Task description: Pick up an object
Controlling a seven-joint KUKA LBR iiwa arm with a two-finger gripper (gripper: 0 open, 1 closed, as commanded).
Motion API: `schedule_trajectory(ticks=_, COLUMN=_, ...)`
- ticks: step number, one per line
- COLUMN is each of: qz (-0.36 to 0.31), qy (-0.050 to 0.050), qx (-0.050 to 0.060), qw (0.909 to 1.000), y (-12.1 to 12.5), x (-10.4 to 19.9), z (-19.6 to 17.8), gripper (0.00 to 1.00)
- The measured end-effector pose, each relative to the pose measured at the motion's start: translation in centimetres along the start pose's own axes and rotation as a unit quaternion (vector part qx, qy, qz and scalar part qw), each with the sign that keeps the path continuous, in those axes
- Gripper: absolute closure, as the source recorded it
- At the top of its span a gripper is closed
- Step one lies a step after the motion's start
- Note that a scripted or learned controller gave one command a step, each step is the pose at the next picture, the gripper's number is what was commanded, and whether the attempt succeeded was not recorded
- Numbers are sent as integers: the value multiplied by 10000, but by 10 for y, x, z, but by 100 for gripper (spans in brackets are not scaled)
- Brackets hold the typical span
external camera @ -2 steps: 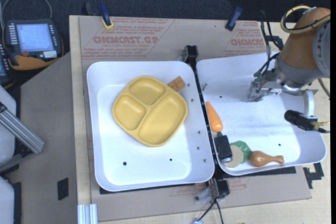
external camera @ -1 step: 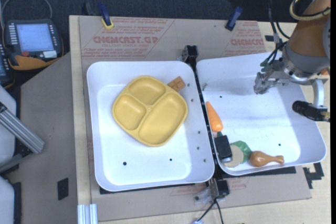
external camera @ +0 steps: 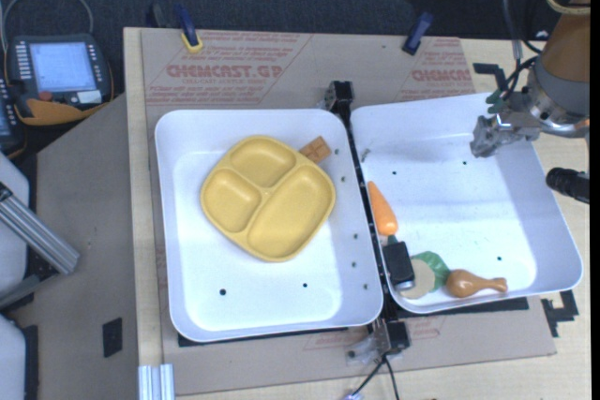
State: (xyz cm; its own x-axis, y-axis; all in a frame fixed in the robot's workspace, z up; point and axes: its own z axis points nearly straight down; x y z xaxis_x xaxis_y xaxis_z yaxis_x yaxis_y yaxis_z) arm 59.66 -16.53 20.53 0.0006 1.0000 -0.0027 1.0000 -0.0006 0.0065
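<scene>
My gripper (external camera: 490,138) hangs over the far right part of the right bin (external camera: 553,229), nothing seen between its fingers. In that bin, along the left wall, lies an orange carrot (external camera: 382,209). Below it sits a small black block (external camera: 399,263). A green and tan round piece (external camera: 427,274) and a brown drumstick (external camera: 473,283) rest near the bin's front edge. All of these are well apart from the gripper, toward the near left.
The left bin (external camera: 187,276) holds a yellow divided plate (external camera: 269,198) with a small brown block (external camera: 316,149) at its far right edge. A teach pendant (external camera: 58,75) sits off the bench at the left. Blue clamps (external camera: 190,31) hold the board's far edge.
</scene>
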Motion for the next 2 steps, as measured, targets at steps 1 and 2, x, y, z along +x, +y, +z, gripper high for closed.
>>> schedule_trajectory(ticks=1, qz=-7, qy=4, qx=9, qw=10000, y=1, x=0, z=-17, gripper=100)
schedule_trajectory(ticks=2, qz=-27, qy=26, qx=43, qw=10000, y=-23, x=48, z=-27, gripper=100)
